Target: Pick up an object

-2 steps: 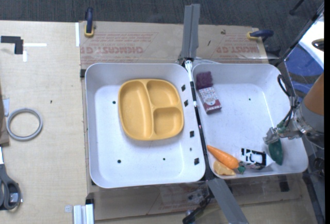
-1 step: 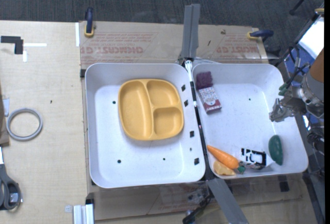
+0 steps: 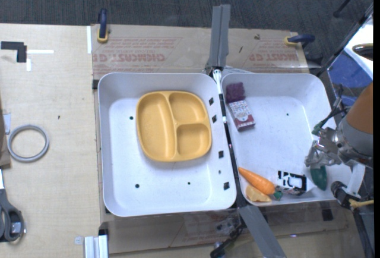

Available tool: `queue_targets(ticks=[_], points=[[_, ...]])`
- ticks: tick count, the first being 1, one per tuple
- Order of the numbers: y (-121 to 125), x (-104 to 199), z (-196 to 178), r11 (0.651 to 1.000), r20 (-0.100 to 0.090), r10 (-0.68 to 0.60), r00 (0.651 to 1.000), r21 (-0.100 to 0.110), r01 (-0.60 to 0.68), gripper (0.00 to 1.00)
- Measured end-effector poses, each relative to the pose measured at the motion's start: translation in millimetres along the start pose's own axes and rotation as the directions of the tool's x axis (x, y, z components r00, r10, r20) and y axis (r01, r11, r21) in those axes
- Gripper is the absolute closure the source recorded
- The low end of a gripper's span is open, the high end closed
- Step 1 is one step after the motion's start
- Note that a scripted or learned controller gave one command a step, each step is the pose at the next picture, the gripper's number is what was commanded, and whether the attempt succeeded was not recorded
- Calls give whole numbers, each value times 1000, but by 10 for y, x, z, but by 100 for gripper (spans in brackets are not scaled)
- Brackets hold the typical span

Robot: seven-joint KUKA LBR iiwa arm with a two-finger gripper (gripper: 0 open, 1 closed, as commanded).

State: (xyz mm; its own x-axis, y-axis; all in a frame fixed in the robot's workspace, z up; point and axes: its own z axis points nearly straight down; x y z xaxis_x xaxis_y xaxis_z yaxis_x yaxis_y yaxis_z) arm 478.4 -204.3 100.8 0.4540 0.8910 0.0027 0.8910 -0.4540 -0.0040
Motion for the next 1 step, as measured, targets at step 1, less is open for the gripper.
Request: queue_targets(ticks=[1], points=[[1,4,-81,1000,2,-5,1000,2,5,100]])
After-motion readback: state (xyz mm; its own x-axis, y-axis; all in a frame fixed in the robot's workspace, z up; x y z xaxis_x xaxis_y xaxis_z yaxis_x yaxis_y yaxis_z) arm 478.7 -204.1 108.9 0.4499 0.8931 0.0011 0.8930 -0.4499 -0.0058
